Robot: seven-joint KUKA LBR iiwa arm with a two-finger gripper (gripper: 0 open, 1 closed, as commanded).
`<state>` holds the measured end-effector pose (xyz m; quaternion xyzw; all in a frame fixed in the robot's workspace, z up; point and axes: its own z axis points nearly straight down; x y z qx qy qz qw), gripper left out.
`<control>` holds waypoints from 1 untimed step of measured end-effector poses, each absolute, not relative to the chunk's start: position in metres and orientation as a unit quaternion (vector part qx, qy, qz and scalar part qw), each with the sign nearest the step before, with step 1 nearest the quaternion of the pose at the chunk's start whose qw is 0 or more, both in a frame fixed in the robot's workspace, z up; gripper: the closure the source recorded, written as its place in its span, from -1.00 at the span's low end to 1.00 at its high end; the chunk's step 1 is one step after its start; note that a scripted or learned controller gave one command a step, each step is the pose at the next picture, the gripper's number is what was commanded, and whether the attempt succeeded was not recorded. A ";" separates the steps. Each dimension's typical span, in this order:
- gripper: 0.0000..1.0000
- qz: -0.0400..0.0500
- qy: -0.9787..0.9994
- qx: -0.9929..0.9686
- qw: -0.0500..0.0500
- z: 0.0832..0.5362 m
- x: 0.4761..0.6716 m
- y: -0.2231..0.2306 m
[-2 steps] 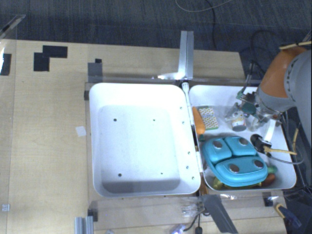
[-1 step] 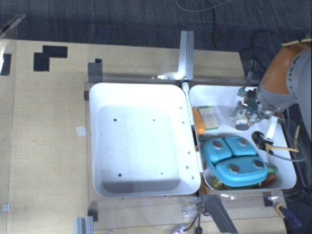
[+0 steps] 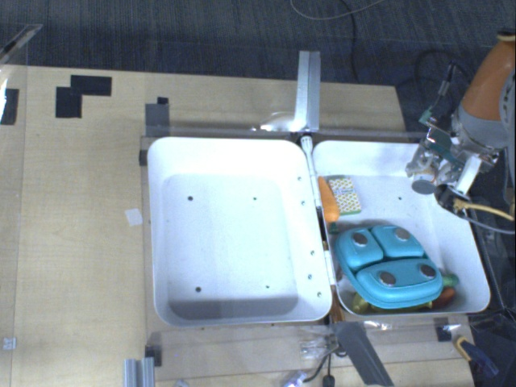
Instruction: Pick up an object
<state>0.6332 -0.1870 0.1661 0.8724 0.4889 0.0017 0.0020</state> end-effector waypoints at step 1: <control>1.00 0.002 0.468 0.884 0.001 0.189 0.592 -0.151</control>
